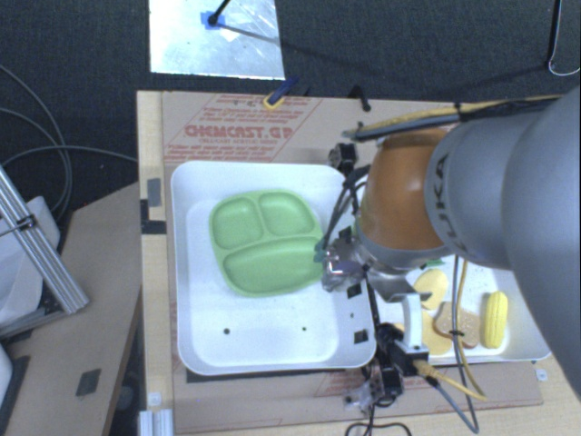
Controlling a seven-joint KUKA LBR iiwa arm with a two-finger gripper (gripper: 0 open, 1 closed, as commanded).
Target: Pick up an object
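Our gripper (332, 266) sits at the right edge of the green divided plate (265, 243) in the left bin (263, 348); we cannot tell how it is set or whether it has hold of anything. In the right bin (517, 352), partly behind our arm (472, 189), lie yellow and tan toy foods (495, 320).

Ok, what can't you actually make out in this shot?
- Gripper: too small and cluttered in the camera view to read its fingers.
- Right bin: mostly hidden under the arm; yellow pieces are partly covered.
- Green plate: right edge sits behind the gripper, so contact is unclear.
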